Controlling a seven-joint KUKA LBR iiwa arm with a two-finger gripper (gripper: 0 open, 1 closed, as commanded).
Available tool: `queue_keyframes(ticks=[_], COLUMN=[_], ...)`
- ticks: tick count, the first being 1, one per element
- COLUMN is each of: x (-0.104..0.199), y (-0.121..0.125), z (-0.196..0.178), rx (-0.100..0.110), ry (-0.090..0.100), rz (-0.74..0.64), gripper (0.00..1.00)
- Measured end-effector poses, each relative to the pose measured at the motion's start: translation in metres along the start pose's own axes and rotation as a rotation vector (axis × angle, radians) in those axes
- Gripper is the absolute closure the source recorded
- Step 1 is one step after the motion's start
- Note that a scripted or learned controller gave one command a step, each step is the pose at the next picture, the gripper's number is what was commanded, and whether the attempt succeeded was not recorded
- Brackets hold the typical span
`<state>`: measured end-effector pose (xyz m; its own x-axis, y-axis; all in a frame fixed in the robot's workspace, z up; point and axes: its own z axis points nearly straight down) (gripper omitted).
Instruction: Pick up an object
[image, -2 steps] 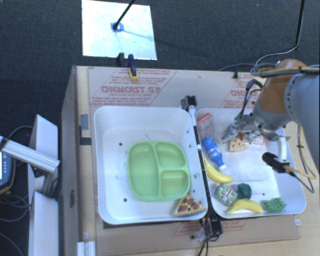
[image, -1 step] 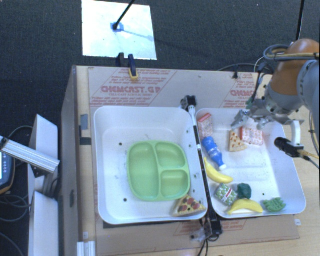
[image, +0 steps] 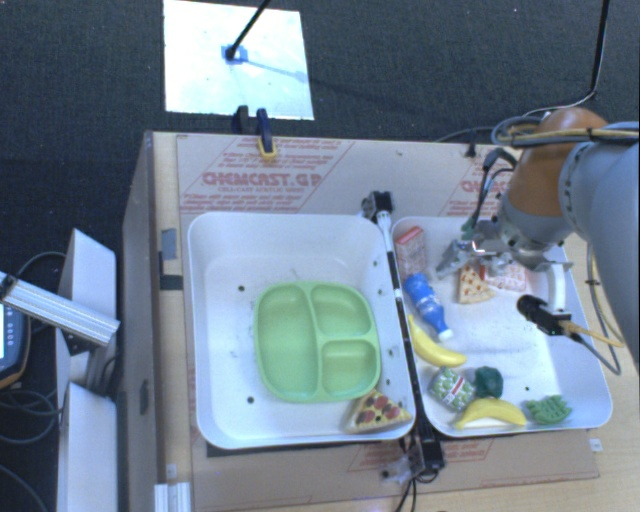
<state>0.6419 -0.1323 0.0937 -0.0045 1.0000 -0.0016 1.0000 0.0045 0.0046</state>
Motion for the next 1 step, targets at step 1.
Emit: queue_keyframes(ticks=[1], x=[-0.0035], y=[-0.0064], z=[0.0033], rx=[-0.012], ry=[-0.001], rz=[-0.001], gripper=[0.00])
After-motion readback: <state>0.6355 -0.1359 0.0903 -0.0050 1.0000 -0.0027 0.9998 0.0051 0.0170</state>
